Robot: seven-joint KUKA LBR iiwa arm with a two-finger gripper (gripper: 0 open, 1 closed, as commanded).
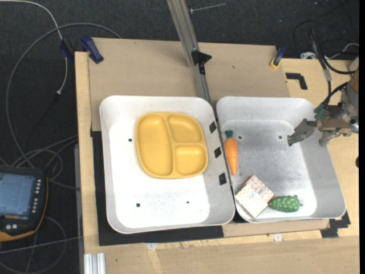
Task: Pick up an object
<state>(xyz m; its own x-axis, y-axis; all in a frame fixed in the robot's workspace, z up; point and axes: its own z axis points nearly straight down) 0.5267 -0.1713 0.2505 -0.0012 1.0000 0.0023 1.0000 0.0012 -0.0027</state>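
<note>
- The arm (352, 99) is cut off by the right edge.
- The tablet (20, 201) is cut by the left edge.
- The print on the small box (254, 195) is too small to read.

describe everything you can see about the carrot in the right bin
The carrot is a small toy, plastic by the look of it, with a smooth orange body and a short green top. It lies flat on the floor of the right bin, hard against the bin's left wall, green end pointing to the far side and tapered tip toward the near side. Nothing else seems to touch it: the small patterned box lies just past its tip, and the gripper is off across the bin.
</note>
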